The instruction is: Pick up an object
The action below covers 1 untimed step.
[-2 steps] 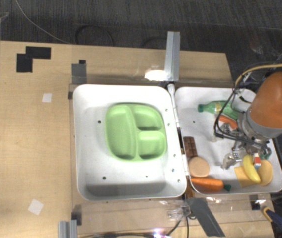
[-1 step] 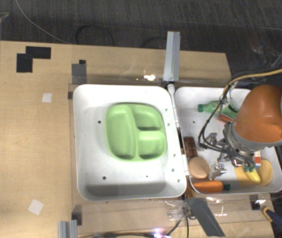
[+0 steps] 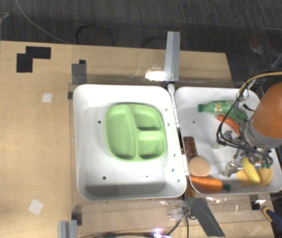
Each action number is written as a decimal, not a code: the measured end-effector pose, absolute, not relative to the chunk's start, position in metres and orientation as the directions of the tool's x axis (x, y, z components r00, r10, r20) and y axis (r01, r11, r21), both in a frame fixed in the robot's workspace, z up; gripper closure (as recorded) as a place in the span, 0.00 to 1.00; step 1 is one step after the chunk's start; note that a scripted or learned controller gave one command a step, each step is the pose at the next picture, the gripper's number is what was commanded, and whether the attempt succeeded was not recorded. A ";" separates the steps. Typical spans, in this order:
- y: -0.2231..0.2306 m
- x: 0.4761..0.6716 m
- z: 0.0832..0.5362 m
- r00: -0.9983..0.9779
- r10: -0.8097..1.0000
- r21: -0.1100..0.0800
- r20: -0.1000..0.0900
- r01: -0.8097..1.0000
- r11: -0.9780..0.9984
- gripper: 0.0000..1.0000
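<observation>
The end effector (image 3: 247, 163) sits low over the yellow plastic banana (image 3: 252, 174); its grip state I cannot tell. Centre squarely on it before closing, clear of the white right bin's wall (image 3: 278, 175).

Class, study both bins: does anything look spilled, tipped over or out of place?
Nothing looks spilled or broken. The green bottle lies on its side in the right bin, loose among toy food. The green divided tray sits slightly askew in the left bin.

Even, bright overhead light. Left bin (image 3: 89, 133) shows a soft grey shadow along its 6 o'clock wall. White glare patch on the bench (image 3: 32, 157) at 12 o'clock of the bins. Arm (image 3: 279, 110) slightly blurred; the rest of the frame is moderately sharp.
</observation>
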<state>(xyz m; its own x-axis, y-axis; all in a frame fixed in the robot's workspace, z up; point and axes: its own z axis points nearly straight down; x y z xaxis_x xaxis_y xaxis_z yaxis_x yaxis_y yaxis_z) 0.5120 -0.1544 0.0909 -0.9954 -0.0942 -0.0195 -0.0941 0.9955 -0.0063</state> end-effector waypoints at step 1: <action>-0.153 0.517 0.105 -0.994 -0.101 -0.011 -0.036 -0.101 0.995 1.00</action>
